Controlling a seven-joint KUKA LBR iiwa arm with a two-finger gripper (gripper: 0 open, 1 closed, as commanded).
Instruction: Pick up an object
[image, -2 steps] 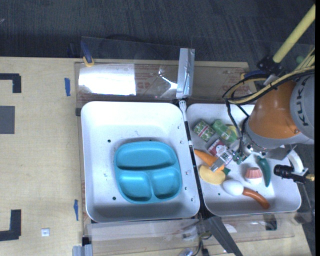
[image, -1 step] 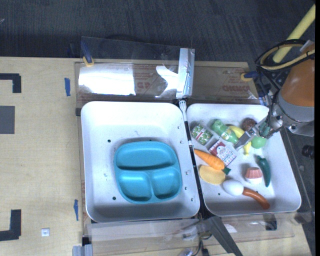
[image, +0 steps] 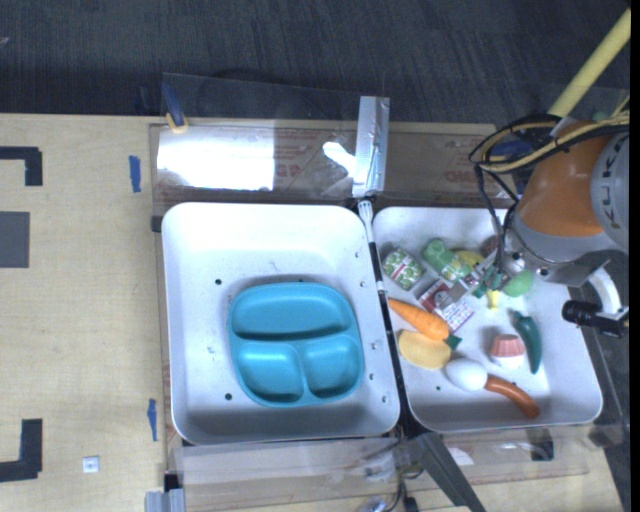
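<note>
Pale wooden desk (image: 80, 330) with dark carpet behind. Left shallow white bin (image: 190, 300) has a blue divided plastic tray (image: 295, 340). Right white bin (image: 575, 385) holds toy food, like the orange plastic carrot (image: 420, 318). Gripper (image: 497, 272) hangs over that pile; can't tell how the jaws stand.

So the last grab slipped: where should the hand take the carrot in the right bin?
Grip the carrot across its thick middle, coming straight down from above. It lies flat and slanted, tapering toward the divider, with the yellow piece touching below, so close the fingers across its width.
</note>
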